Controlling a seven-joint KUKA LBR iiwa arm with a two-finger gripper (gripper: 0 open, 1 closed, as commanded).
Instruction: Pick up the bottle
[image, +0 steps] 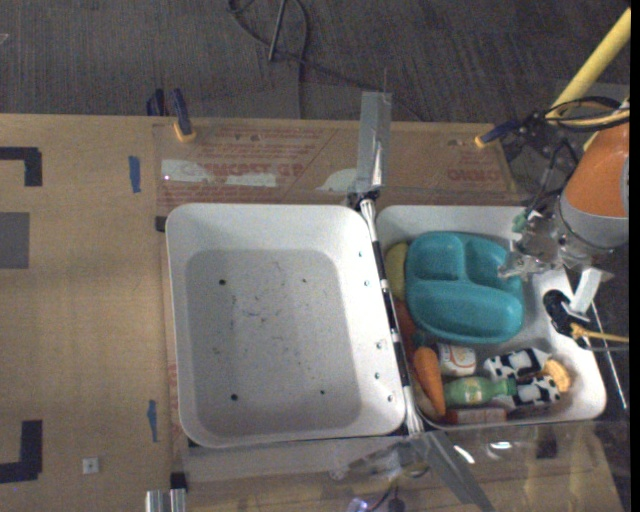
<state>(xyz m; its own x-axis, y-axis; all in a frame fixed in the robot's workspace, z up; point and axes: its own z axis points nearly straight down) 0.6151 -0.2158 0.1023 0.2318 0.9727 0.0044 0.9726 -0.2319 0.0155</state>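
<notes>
Looks like the approach step: gripper (527, 255) hovers by the teal tray (465, 285), can't tell if it's spread or closed, and next it needs to reach the green bottle (475, 391) lying at the right bin's (440, 213) front beside the carrot (428, 378).

Red print is being shown across the cardboard (250, 165), but it is too blurred to be read; the label on the bottle (470, 391) is being rendered too small to be read.
</notes>
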